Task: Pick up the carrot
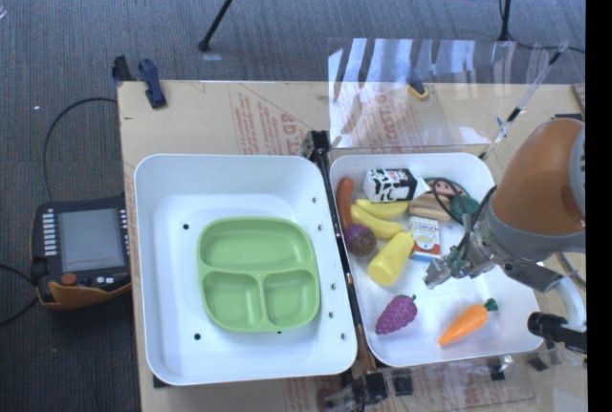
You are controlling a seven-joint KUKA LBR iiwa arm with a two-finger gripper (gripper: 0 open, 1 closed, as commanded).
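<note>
The pincer (pixel 448 269) hovers in the right bin (pixel 512 329); whether it is spread or pressed together, I cannot tell. The carrot (pixel 465 323) lies on the bin floor just below it, apart, with purple grapes (pixel 396 314) lower left.

arm (pixel 545 190): cut off at right | tool (pixel 442 272): blurred, finger state unreadable

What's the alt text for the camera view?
A grey arm with an orange band reaches in from the right, its pincer above the right white bin, up and left of the carrot lying there. The same bin holds purple grapes, a yellow bottle and a banana; the left bin holds a green divided plate.
</note>
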